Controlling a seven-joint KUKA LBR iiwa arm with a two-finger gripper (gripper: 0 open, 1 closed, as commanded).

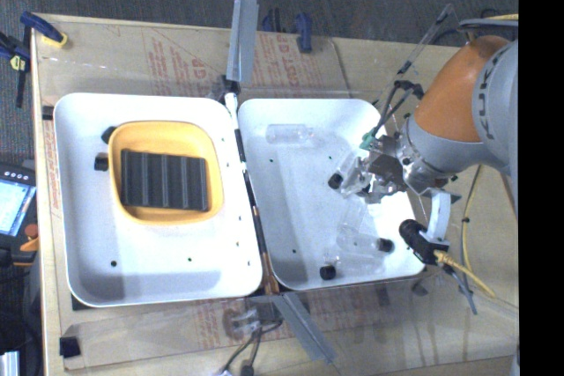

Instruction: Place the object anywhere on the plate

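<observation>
A yellow plate (167, 136) with a dark ribbed centre lies in the left bin (79, 269). In the right bin (291, 224) lie clear plastic bottles, hard to make out against the white. One bottle (289, 134) is near the far wall, another (357, 244) near the front with a black cap (385, 246). My gripper (359, 175) hovers low over the right side of this bin, right beside a small black cap (336, 181) and a clear shape that blends with it.
A loose black cap (328, 271) sits at the right bin's front wall. The divider between the two bins (245, 180) runs between the plate and the gripper. Cables and a hose (414, 75) hang off the arm at the right. Clamps stand on the far edge of the bench.
</observation>
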